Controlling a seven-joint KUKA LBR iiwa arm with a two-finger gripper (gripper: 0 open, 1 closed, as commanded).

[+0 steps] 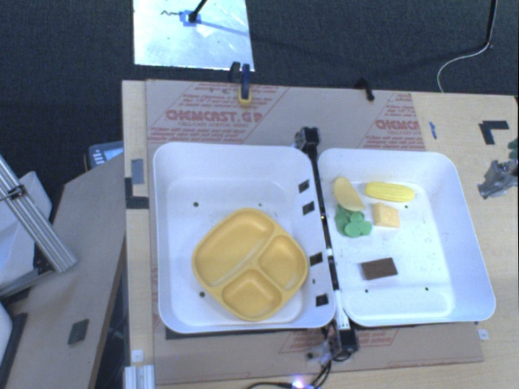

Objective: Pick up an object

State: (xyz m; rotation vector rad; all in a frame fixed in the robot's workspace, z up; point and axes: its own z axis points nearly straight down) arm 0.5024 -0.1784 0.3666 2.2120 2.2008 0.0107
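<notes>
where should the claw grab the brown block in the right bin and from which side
Judging by its pose, come straight down on the brown block and close across its short sides. It lies flat on the right bin floor, long edge running roughly left-right with a slight tilt, so turn the claw to match. Bare floor surrounds it; the green pieces sit well away.

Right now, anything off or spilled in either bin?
Nothing stands out. The yellow tray lies flat in the left bin. In the right bin, the corn, cheese wedge, green pieces and brown block lie loosely, none spilled.
</notes>
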